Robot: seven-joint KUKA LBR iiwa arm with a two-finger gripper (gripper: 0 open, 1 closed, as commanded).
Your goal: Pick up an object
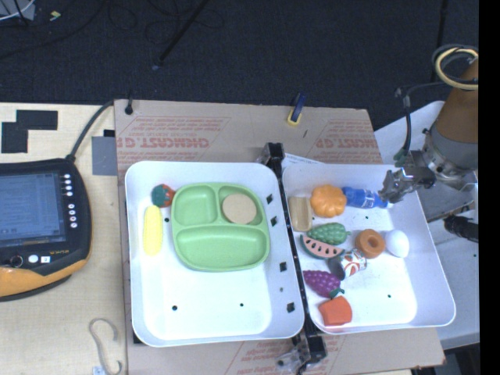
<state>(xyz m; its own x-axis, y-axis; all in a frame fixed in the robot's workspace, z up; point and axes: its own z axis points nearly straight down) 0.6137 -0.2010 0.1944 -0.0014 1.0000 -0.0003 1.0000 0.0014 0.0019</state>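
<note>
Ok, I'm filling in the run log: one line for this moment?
claw: over right bin's far right edge | beside blue bottle | no grasp seen | left bin: green tray

A handheld control pendant [35,223] with a lit screen and an orange lower edge lies at the left end of the table [55,319], and a dark cable [87,135] runs from its upper right corner toward the back. Black angular markings [27,127] sit on the table surface behind the pendant. A sheet of brown cardboard [234,135] printed with red lettering lies under both bins. A blue and yellow clip [296,109] sits on the rear edge of the cardboard. A metal carabiner hook [104,342] lies on the table near the front left corner of the cardboard. Dark fabric [234,37] covers the area behind the table.
</note>
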